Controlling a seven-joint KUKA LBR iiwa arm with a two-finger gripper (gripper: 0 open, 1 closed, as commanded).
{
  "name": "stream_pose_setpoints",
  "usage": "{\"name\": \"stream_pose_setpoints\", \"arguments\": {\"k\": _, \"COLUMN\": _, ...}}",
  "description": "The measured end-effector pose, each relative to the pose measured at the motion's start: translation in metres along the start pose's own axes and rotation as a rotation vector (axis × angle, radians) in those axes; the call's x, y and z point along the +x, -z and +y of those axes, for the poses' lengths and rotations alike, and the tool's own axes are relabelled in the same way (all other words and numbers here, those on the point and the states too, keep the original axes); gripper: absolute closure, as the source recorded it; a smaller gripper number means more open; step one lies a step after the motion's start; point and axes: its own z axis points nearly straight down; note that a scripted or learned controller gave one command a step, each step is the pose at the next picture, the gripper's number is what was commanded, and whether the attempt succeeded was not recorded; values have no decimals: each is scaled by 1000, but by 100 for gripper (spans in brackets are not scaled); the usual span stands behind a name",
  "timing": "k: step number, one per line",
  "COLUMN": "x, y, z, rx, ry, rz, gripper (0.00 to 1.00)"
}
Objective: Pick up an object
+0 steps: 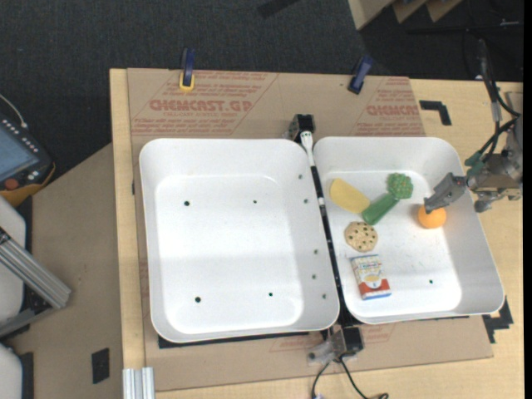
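Pincer [460, 199] at the right bin's [465, 293] edge, fingers spread apart, 1 finger [440, 193] over the orange ball [431, 217].

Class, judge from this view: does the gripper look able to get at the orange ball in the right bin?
Probably yes. The gripper hangs just above the orange ball, which sits apart from the green toy with nothing over it.

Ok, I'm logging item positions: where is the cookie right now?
The cookie lies in the right bin, near its left wall, just below the yellow piece and above the small carton.
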Motion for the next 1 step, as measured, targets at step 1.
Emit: {"name": "stream_pose_setpoints", "arguments": {"k": 1, "x": 0, "y": 11, "z": 1, "rx": -3, "ry": 1, "rz": -1, "gripper": 100}}
